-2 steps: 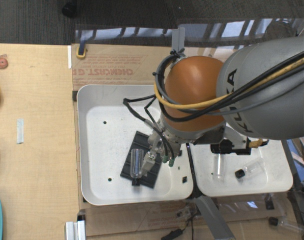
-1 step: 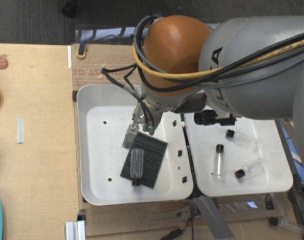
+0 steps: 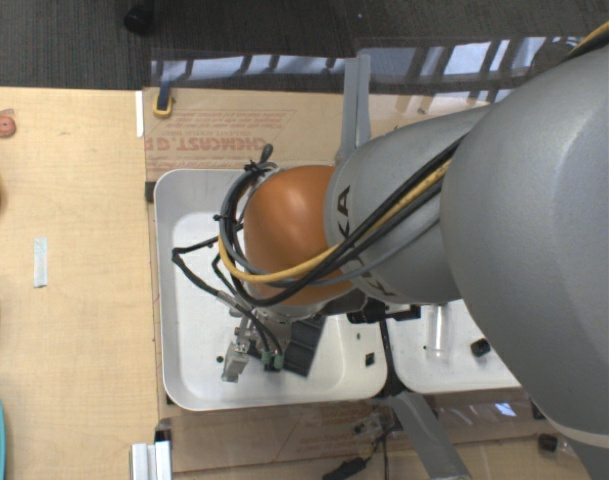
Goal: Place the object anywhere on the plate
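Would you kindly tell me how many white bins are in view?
2: the left bin lies under the arm; the right bin shows beside it. Much is hidden.

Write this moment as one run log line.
arm: over left bin | hand: low inside it | right bin: clear tube, small black piece

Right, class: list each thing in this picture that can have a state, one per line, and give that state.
Arm: reaching in from the right, stretched over the left bin.
Pincer: lowered inside the left bin, near its front wall; grip unclear.
Left bin: upright, arm above most of it.
Right bin: upright, largely hidden by the arm.
Clear tube: lying in the right bin.
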`<state>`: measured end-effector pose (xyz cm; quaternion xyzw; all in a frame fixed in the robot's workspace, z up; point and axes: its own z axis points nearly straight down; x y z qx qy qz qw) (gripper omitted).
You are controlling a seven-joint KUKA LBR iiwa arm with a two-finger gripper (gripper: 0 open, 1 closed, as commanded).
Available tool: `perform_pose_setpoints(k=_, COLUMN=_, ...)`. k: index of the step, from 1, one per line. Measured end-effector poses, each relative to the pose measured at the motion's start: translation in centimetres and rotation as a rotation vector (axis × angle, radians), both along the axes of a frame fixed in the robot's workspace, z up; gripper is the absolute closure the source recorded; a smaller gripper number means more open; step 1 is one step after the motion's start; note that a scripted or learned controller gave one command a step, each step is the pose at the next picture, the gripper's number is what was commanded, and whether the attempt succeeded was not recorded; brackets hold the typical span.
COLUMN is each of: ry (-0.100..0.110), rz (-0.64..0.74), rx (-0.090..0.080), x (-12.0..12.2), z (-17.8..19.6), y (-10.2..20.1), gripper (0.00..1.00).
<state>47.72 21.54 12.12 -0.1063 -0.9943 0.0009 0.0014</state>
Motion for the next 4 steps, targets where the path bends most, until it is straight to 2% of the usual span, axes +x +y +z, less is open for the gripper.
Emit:
perform_pose_setpoints(k=1, ry=-0.002, rz=-0.820, rx=-0.004, x=0.4, z=-0.3, y=0.4, gripper=0.00)
perform_pose_setpoints(k=2, ry=-0.001, rz=-0.824, rx=-0.007, x=0.5, z=0.5, y=0.1, gripper=1.00)
perform_pose_setpoints(k=3, ry=-0.004, rz=-0.578, rx=-0.002, x=0.1, z=7.7, y=-9.4, gripper=1.00)
perform_pose_setpoints(k=4, ry=-0.004, rz=-0.578, rx=-0.001, x=0.1, z=7.7, y=-9.4, gripper=0.00)
